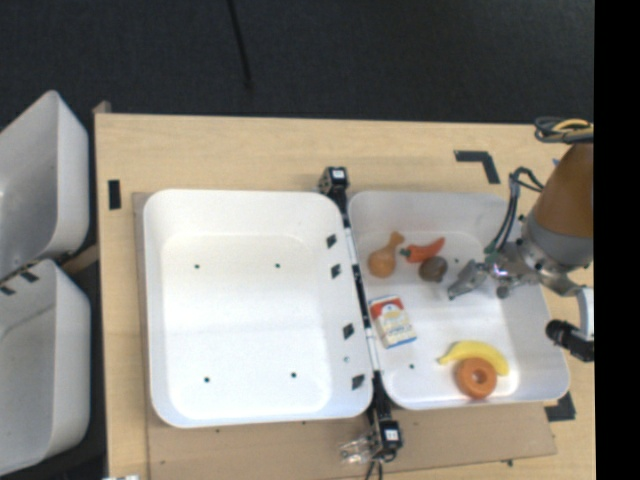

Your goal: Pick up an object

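Right bin [520, 378] on the table [230, 153] holds every object; left bin [240, 218] sits alongside.

Pincer [468, 284] low in the right bin, tips toward the small brown lump [432, 268] just beside it. Nothing sits between the fingers; whether they are spread or closed I cannot tell, too blurred.

Brown lump: likely light, rounded, hard toy food, apt to roll. Take across its middle. It touches or nearly touches the red-orange carrot-like piece [425, 249].

Others: tan pear-shaped toy [384, 259], small carton [392, 322] lying flat, banana [474, 353] touching an orange ring [476, 378]. The carton's flat sides look like the surest hold.
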Motion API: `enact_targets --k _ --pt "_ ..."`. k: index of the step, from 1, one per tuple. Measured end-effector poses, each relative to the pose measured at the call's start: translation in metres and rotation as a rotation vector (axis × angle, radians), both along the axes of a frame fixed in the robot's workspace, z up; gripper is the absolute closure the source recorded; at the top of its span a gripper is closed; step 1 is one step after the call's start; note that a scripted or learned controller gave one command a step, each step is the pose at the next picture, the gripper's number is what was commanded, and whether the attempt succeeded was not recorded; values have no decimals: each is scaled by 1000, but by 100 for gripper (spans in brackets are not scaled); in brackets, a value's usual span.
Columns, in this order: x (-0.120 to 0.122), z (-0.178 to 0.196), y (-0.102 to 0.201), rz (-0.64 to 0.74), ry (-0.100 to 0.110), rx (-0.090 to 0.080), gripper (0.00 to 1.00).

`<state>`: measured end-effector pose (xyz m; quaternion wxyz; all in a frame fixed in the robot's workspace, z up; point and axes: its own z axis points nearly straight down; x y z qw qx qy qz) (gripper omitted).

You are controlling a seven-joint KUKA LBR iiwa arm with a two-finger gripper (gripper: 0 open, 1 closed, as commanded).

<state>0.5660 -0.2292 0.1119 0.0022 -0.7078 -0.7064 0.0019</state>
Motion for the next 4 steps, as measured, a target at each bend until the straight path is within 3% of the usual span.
enact_targets --k 1,2,3,4 --pt "-48 35 0 0 -5 -2 0" --pt "-75 241 94 12 -24 -3 0" --pt "-36 145 111 6 -3 -1 0" --pt "-79 43 119 1 2 1 0"
